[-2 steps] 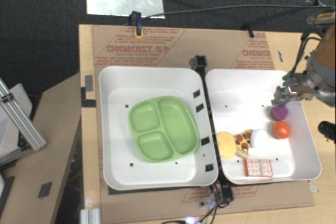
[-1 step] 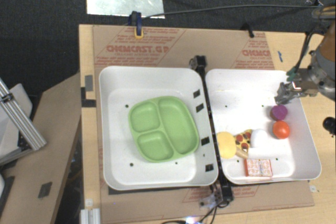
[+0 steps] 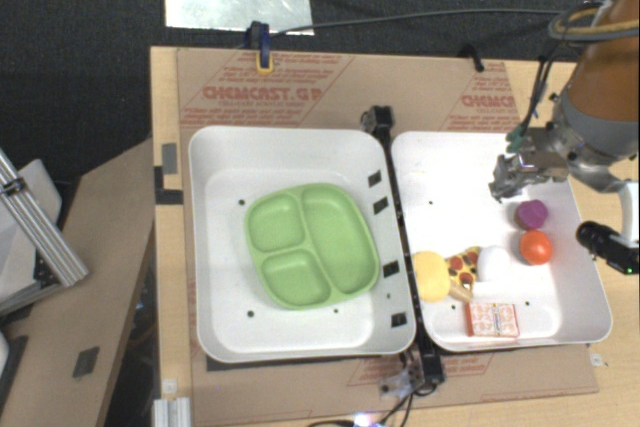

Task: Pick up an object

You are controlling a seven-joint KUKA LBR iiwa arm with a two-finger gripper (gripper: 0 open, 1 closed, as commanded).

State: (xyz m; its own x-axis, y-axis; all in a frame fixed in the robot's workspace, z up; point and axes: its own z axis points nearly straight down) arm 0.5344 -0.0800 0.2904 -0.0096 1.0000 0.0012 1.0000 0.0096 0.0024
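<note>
Camera view: the gripper hovers over the right bin, near its far right side, just above the purple ball and orange ball; whether it is open or closed cannot be told, and nothing is seen held. Judged from this, the pick is not yet done (all candidates, including the yellow object and red-patterned box, lie in the bin); descent, closing and lift remain.

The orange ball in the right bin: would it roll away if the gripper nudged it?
Probably. The orange ball looks round and smooth, so a push could send it rolling. The purple ball beside it and the bin wall might stop it soon.
</note>
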